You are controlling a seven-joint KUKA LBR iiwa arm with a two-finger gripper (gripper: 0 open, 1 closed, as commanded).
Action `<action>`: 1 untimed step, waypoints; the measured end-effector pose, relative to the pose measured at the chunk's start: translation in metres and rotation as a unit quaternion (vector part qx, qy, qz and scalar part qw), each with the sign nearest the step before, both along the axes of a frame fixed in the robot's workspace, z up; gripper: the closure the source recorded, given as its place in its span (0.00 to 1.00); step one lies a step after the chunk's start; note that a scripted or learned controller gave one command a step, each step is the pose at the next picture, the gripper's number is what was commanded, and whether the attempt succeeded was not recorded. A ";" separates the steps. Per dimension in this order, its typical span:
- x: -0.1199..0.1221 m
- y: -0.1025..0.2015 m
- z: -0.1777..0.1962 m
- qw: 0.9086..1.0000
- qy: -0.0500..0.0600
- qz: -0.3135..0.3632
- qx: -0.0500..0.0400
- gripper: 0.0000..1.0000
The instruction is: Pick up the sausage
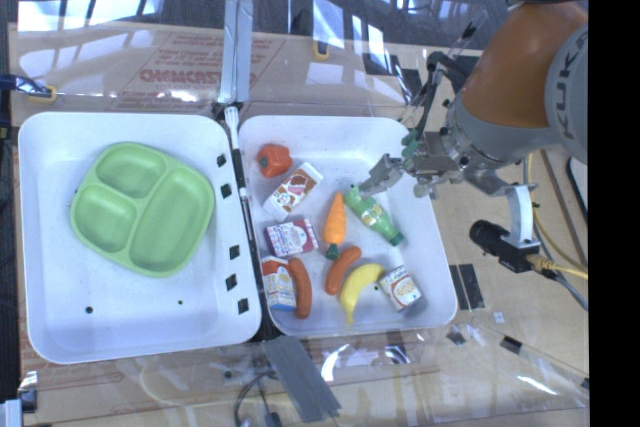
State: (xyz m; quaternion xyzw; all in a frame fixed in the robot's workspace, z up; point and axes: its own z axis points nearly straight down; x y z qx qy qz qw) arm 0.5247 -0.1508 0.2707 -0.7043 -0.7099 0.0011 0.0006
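overhead, slanted onto both bins (40, 335)

The left bin (40, 315) holds a three-compartment plate (143, 207). In the right bin (428, 235), the sausage (342, 268) lies centrally, a carrot (335, 219) touching at 12 o'clock and a banana (357, 287) just beside at 5 o'clock. The gripper (380, 177) hangs at the bin's 2 o'clock, above a bottle (375, 217).

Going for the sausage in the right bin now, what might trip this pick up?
1. Two sausages: one lies touching the banana and just below the carrot, so the claw may nudge or grab a neighbour.
2. The other lies against a small carton near the bin's left wall, leaving little room.
3. The green bottle lies under the claw's path.
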 end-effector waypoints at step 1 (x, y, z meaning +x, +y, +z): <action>0.000 0.000 0.000 1.000 0.000 0.000 0.000 0.00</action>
